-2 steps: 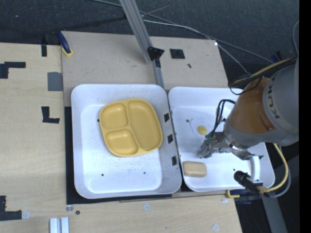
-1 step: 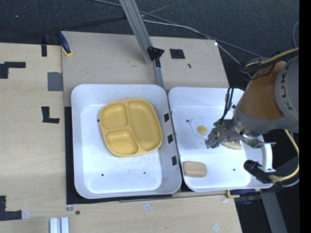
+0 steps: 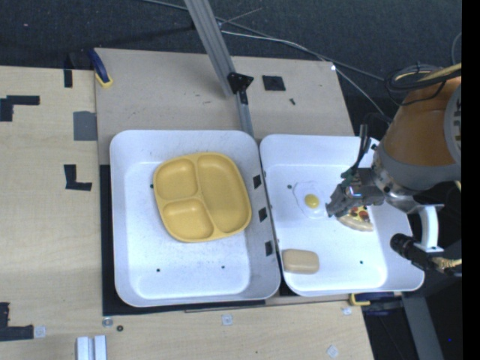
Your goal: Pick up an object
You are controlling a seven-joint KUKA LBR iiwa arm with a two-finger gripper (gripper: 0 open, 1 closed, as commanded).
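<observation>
Right bin point(image 3: 375, 276): jaws point(image 3: 339, 203) down low in the middle of it, arm point(image 3: 420, 137) coming in from the right, grey body with orange band above the wrist. Can't tell if the jaws are wide or narrow, dark fingers overlap in this view. Nothing clearly seen between them.

Fried egg toy point(image 3: 311, 200), white with yellow yolk, lies just left of the jaws, very near, maybe touching; contact not clear. Pizza slice toy point(image 3: 360, 218) lies just right of and below the jaws, partly under the wrist, tan crust edge and red toppings visible. Looks flat on the bin floor. Tan bread-like block point(image 3: 300, 261) sits below and left of the jaws, well apart, near the front wall of the same bin, flat.

Left bin point(image 3: 127, 201): far left of the jaws, touching the right bin along the shared edge. Yellow divided plate point(image 3: 202, 196) with three compartments sits in it, tilted slightly in plan, nothing in its compartments, well apart from the jaws.

Bench point(image 3: 45, 163): light wood with black tape marks on the left side. Grey metal pole point(image 3: 214, 40) runs diagonally from the top down toward the gap between bins, above and left of the jaws. Black cables point(image 3: 300, 47) cross the dark floor at top.
</observation>
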